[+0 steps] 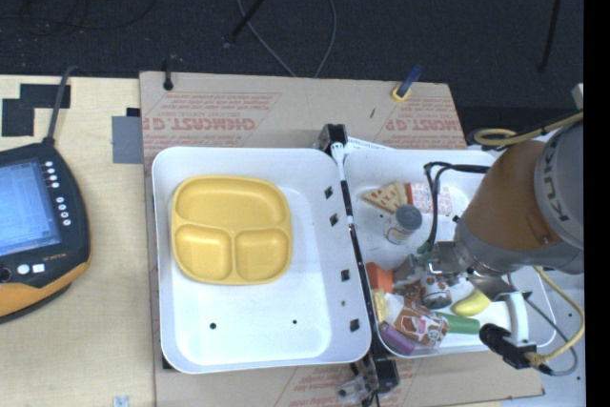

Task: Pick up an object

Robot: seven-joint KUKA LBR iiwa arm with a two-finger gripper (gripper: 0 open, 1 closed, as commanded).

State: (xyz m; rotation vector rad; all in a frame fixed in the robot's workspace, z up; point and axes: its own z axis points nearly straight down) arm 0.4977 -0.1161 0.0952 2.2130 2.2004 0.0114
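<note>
Gripper (431, 274) low in right bin (457, 174), finger state not discernible. Clutter directly beneath it: orange block (379, 277) to its left, yellow banana (471, 304) just right.

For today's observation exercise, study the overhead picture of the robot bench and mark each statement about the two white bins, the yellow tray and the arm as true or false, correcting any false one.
1. The yellow plastic tray with three compartments lies in the left shallow white bin. True.
2. The yellow tray holds a slice of pizza. False: the pizza-slice toy lies in the right shallow white bin.
3. The grey arm with the orange band reaches over the right bin. True.
4. The small grey-capped jar stands in the left bin. False: it is in the right bin, near the pizza slice.
5. The handheld control pendant with a screen lies right of both bins. False: it lies to their left.
</note>
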